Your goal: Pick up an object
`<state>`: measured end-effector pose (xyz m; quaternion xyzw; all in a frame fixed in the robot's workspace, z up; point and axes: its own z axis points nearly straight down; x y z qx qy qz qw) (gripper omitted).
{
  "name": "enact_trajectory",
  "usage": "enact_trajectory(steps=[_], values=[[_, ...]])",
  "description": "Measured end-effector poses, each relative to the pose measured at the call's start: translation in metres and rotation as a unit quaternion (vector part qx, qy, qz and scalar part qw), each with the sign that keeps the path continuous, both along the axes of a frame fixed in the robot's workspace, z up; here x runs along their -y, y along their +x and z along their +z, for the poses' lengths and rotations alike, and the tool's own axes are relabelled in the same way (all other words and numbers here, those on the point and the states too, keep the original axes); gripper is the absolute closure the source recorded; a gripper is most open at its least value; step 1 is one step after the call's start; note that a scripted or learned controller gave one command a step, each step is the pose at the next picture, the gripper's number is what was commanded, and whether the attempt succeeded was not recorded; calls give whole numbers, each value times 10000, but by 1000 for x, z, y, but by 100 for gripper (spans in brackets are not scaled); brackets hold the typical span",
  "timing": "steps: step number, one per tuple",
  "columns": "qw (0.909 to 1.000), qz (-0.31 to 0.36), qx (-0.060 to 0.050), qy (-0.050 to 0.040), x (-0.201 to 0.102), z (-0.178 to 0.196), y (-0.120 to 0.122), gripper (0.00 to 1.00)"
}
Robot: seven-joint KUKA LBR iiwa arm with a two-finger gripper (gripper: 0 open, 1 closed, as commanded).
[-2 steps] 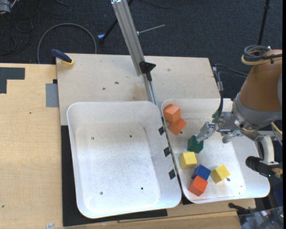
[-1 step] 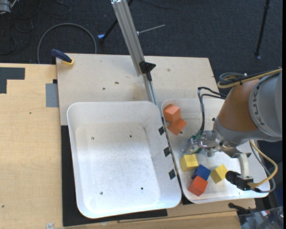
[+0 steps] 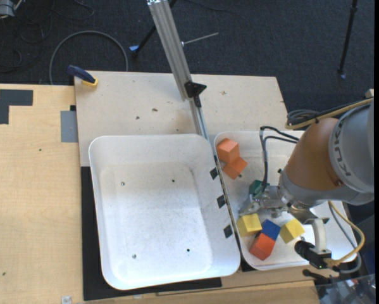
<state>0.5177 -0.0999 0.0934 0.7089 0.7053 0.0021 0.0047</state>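
Claw (image 3: 260, 202) is seen low in right bin (image 3: 274, 263), yellow block (image 3: 248, 223) just below-left; spread or pressed cannot be told.

From my seat the arm (image 3: 331, 160) covers much of the right bin (image 3: 240, 138), and I can't make out how the gripper (image 3: 260, 201) stands among the blocks. A small green object (image 3: 257, 187) is half hidden under it. The arm's upper part runs off at the right.
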Motion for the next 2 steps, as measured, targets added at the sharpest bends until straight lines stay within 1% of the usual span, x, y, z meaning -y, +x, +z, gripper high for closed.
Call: enact_trajectory(steps=[1,2], values=[[10000,18,-31,7,54,-1,59,0],[10000,47,-47,10,28,-3,130,0]])
